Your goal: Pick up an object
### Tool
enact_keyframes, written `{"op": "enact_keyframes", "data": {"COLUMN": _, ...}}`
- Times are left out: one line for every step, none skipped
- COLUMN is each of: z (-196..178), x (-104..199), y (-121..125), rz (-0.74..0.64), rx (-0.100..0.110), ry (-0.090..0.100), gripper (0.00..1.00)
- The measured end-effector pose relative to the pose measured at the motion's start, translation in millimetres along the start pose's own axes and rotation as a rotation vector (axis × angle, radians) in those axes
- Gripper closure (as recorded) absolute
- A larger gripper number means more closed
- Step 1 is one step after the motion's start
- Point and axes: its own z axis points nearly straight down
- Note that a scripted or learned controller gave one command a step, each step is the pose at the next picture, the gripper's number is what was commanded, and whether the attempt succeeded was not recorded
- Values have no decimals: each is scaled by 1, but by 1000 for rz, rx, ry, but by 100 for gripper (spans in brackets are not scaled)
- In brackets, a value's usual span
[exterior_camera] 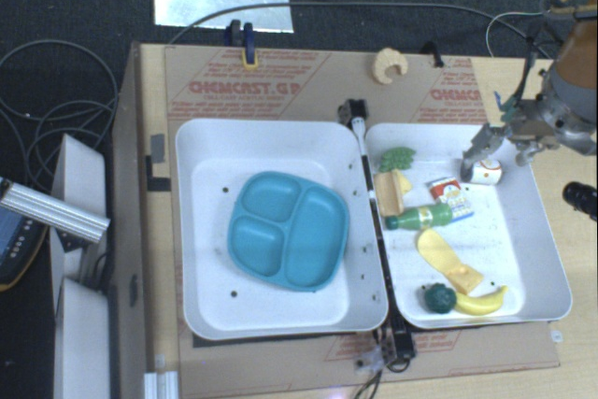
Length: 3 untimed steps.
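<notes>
Camera view is showing the gripper [488, 165] hanging over the right bin's [542, 248] upper right corner, fingers spread apart around nothing, just beside a small white-and-orange object [487, 171] lying there.

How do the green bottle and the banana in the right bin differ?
Colour: the green bottle is green with a yellow cap end; the banana is plain yellow.
Shape: the bottle is straight, the banana curved.
Place: the bottle lies mid-bin beside the divider; the banana sits at the near edge, by a dark green ball.
Shared: both lie flat in the right bin, away from the tool.
</notes>
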Motion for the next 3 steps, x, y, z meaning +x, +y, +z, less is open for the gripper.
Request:
{"op": "enact_keyframes", "data": {"z": 131, "x": -1, "y": 33, "rz": 0, "rx": 3, "ry": 1, "gripper": 0}}
{"op": "enact_keyframes", "data": {"z": 180, "x": 26, "y": -1, "rz": 3, "rx": -12, "ry": -5, "gripper": 0}}
{"op": "enact_keyframes", "data": {"z": 168, "x": 24, "y": 0, "rz": 3, "rx": -18, "ry": -10, "gripper": 100}}
